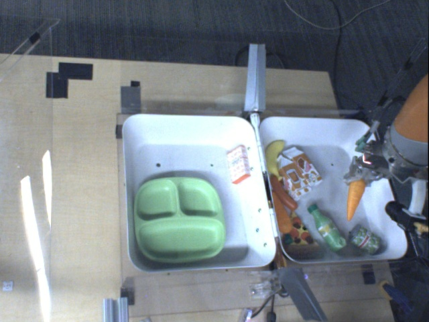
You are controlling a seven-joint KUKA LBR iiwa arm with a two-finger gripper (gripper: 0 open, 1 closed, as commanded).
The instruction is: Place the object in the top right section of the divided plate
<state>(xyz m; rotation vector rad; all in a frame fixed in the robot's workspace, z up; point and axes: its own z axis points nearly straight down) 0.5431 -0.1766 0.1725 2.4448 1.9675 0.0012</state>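
Grey arm [409, 149] with orange band, dark metal gripper [365, 168] with a small red light, black cables

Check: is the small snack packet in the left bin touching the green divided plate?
Apart. The camera view shows bare white bin floor between the snack packet and the green divided plate.

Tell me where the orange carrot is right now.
The orange toy carrot hangs point-down in the right white bin, at that bin's right side directly under the tool, with the green plastic bottle to its lower left.
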